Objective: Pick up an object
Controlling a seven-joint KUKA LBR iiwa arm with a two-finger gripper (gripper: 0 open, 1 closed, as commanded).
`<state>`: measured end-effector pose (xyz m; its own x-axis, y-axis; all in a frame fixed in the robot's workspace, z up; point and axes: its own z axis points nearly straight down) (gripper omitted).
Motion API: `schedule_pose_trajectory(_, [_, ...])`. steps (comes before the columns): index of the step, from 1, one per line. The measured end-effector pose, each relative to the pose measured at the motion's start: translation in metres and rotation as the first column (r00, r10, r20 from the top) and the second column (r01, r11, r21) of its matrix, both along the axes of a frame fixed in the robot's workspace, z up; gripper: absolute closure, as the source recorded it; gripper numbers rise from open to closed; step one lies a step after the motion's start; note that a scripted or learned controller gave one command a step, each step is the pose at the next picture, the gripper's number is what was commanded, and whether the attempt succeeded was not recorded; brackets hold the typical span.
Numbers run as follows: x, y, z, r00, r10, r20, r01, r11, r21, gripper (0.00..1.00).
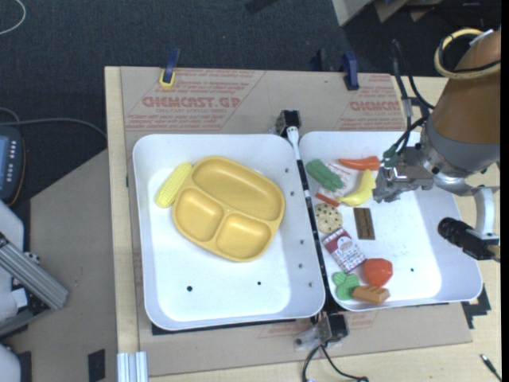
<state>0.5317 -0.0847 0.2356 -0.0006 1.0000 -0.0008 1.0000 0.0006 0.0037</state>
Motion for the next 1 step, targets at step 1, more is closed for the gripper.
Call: schedule_pose_trajectory(1, [0.0059, 0.0044, -0.0174, 1.0, 0.0, -0.007, 0.0, 1.0, 0.002, 1.0])
